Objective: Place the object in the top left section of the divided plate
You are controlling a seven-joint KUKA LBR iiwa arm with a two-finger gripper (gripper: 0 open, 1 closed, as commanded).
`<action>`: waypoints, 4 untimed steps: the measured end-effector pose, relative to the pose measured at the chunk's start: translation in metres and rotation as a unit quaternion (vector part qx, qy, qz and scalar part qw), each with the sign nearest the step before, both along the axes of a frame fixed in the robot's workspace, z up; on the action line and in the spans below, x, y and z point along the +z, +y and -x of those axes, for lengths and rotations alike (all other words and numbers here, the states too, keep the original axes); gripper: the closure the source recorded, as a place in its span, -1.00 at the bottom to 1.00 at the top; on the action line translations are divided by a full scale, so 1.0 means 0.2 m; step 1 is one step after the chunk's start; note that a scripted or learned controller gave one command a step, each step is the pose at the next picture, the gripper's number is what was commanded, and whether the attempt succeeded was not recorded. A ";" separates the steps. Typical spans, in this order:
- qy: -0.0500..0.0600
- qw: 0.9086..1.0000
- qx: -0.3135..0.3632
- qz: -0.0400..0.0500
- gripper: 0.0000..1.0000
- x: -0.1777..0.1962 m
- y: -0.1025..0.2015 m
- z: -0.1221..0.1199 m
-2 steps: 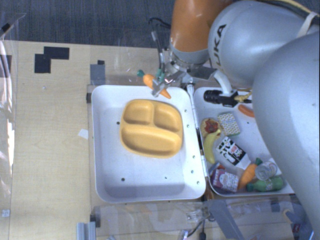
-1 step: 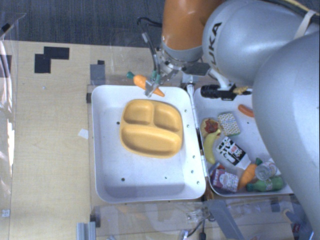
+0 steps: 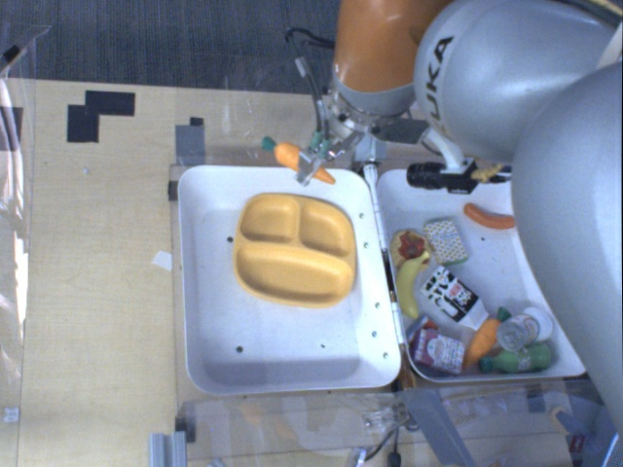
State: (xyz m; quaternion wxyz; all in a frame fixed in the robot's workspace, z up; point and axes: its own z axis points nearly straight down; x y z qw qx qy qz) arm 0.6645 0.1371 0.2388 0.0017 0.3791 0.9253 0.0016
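A pale wooden bench top (image 3: 88, 290) is spreading across most of the view, lying under soft, even light with no hard shadows. Beyond the bench's far edge, a dark grey-blue floor (image 3: 165, 22) is running along the top of the view. On the bench near that far edge, black block-shaped markings (image 3: 97, 113) are sitting toward the left. A clear plastic panel (image 3: 19, 212) is standing along the bench's left side, catching faint reflections. A small white scrap (image 3: 162, 259) is lying on the wood, nearer the bench's middle than the panel.
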 end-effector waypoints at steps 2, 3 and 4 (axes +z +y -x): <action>-0.001 0.972 0.234 0.001 1.00 -0.15 -0.07 0.06; -0.003 0.944 0.329 0.001 1.00 -0.13 -0.02 0.02; -0.001 0.975 0.222 0.001 1.00 -0.25 -0.07 0.12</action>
